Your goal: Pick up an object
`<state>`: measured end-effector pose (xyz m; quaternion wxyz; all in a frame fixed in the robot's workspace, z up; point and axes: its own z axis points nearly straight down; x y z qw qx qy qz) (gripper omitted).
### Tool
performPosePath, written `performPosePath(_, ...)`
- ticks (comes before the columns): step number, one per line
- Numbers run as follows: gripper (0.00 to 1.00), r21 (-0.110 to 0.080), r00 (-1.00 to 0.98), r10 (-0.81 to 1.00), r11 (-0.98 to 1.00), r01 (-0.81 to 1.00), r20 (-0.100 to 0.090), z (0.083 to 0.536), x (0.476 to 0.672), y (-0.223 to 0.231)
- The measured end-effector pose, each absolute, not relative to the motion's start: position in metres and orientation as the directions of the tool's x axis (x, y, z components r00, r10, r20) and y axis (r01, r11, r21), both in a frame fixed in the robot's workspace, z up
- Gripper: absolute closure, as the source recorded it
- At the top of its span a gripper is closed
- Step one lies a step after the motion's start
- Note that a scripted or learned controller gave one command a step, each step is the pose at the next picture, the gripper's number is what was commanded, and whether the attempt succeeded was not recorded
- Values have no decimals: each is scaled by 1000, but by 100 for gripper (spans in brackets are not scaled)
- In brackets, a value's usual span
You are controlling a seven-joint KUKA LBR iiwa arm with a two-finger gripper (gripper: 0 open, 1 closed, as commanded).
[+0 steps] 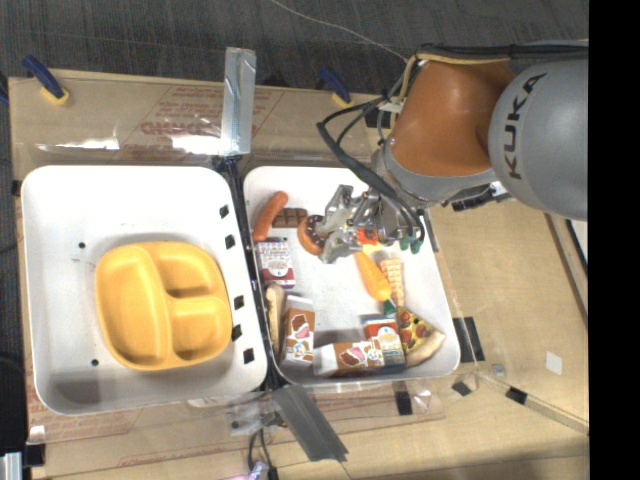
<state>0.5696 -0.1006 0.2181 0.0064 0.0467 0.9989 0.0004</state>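
The gripper (338,230) hung low over the upper middle of the right bin (437,280), just above a brown round piece (309,235). Whether it was clenched or released I could not tell. To grasp cleanly, it needed to settle squarely over one item, clear of the orange carrot (373,276) and sausage (268,214) nearby.

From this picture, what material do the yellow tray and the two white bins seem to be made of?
The yellow tray looks like moulded plastic with a smooth, slightly matte finish: one even colour, rounded corners, soft-edged compartments. The left bin and right bin also look like thin plastic, white and faintly glossy, with rounded rims; painted metal cannot be ruled out from the look alone.
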Motion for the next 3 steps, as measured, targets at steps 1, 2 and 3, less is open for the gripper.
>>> performPosePath(1, 100, 0, -916, 402, 916, 402, -5, 280, 622, -131)
performPosePath(2, 100, -1, -918, 397, 918, 397, -7, 290, 622, -130)
performPosePath(3, 100, -1, -920, 392, 920, 392, -10, 301, 624, -129)
